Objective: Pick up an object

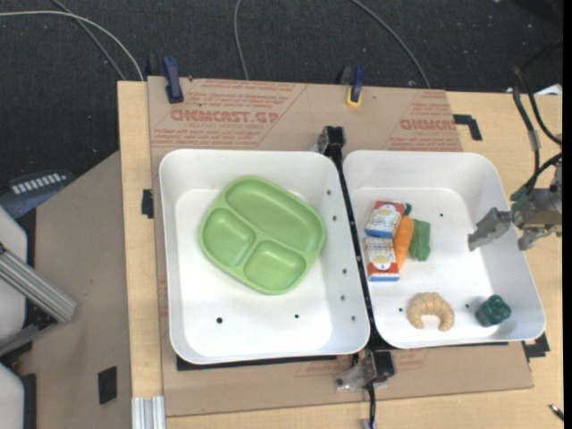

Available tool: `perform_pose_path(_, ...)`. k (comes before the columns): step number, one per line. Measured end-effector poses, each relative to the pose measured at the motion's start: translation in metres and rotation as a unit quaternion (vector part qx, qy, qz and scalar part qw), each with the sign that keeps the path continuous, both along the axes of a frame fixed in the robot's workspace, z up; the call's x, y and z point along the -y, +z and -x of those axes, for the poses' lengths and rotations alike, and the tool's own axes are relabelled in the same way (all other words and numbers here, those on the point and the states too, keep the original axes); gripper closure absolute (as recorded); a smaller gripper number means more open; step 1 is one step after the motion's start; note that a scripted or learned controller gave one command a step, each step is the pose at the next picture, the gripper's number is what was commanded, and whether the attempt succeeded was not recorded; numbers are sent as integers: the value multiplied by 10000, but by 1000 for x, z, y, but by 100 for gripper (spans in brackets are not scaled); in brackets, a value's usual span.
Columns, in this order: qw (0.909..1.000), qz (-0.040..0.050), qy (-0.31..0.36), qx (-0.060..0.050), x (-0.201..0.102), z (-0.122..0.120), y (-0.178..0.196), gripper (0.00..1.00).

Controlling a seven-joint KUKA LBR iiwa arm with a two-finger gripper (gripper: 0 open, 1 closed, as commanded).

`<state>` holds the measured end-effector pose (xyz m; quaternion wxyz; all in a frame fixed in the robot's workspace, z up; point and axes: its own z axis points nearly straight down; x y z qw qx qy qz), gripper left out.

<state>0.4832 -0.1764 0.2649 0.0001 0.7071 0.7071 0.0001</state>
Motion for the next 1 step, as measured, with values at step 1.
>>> perform_pose_path(1,9999,7,163,22,5,-16,48,0)
